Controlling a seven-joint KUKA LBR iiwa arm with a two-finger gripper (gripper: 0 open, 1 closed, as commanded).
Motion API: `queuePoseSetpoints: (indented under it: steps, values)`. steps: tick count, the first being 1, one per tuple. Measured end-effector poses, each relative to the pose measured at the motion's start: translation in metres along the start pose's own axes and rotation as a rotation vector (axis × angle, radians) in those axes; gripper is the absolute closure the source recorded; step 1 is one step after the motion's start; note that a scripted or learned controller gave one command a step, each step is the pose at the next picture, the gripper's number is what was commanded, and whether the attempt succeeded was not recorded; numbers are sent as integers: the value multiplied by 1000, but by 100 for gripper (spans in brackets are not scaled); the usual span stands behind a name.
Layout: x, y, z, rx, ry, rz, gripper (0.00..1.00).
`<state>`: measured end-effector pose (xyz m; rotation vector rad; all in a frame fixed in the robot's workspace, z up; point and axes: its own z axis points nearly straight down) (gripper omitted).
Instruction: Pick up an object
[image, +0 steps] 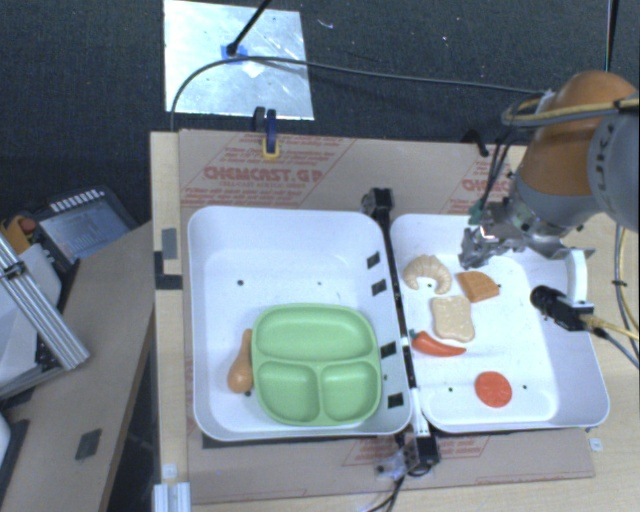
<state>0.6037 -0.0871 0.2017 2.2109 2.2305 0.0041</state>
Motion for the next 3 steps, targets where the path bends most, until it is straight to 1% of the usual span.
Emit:
queuePoseSetpoints:
  steps: [1, 2, 3]
  values:
    - [59, 10, -15, -1, 1, -2, 100]
    - [102, 21, -17, -1, 1, 0, 100]
    - [156, 30, -30, -1, 2, -2, 100]
